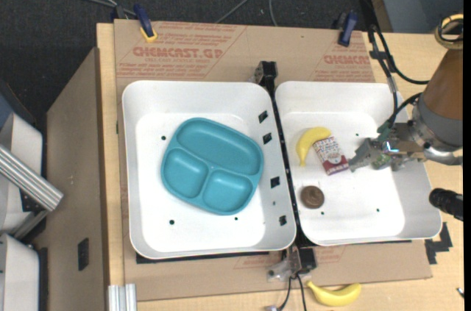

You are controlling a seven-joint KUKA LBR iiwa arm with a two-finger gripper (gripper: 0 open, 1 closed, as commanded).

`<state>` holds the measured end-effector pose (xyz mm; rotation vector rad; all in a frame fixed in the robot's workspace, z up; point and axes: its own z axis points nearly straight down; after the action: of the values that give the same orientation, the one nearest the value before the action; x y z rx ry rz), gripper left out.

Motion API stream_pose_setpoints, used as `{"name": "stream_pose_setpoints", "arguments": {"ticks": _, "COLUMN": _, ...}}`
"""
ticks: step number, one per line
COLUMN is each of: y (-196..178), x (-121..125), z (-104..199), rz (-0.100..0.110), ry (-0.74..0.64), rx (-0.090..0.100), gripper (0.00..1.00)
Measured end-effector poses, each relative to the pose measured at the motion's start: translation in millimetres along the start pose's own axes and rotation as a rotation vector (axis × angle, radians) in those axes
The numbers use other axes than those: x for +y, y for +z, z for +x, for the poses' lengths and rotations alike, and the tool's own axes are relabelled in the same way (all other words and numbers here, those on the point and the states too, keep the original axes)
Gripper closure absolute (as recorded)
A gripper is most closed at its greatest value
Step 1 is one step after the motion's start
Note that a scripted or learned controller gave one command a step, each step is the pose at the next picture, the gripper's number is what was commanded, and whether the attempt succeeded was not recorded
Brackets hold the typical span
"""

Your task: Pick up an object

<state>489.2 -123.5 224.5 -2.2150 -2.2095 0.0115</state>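
We see the gripper [366,154] low in the right bin [383,225], just beside the small packet [330,154]. We cannot tell its state. A banana [310,142] touches the packet.

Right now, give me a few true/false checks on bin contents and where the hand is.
1. The teal divided plate lies in the left bin. True.
2. The banana in the right bin lies apart from the small red-and-white packet. False: they touch.
3. A brown round object sits in the right bin near the divider. True.
4. The hand is over the left bin. False: it is over the right bin, beside the packet.
5. A second banana lies outside the bins at the bench's front edge. True.
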Motion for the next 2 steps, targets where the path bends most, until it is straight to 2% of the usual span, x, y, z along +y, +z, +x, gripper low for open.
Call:
{"name": "stream_pose_setpoints", "arguments": {"ticks": 1, "y": -6, "x": 3, "z": 0, "rz": -0.013, "ry": -0.003, "rx": -0.002, "gripper": 0.00}}
{"name": "stream_pose_setpoints", "arguments": {"ticks": 2, "y": 39, "x": 10, "z": 1, "rz": -0.008, "ry": -0.002, "rx": -0.001, "gripper": 0.00}}
